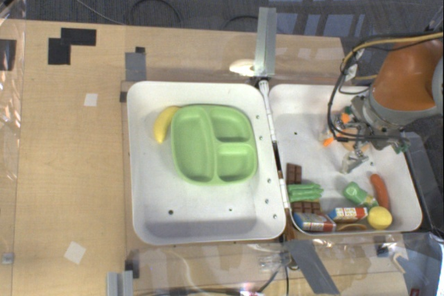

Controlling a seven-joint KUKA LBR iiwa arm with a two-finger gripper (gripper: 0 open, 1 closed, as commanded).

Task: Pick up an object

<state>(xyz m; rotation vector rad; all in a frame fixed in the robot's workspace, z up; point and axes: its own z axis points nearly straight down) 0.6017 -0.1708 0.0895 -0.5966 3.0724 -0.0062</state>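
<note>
My gripper (pixel 354 161) hangs low over the middle of the right bin (pixel 305 114), under the arm's orange band (pixel 409 80). No object shows in its grasp. A small orange piece (pixel 329 141) lies just left of it. Toy foods crowd the bin's near edge below the gripper: a green piece (pixel 356 193), a red sausage (pixel 379 190), a yellow lemon (pixel 379 218), a small labelled bottle (pixel 349 213), a can (pixel 316 222), a green pod (pixel 304 191) and a brown chocolate bar (pixel 293 173).
The left bin (pixel 194 229) holds a green divided plate (pixel 211 143) with a yellow banana (pixel 164 123) against its left rim. A metal post (pixel 266 45) stands behind the wall between the bins. Cables loop beside the wrist.
</note>
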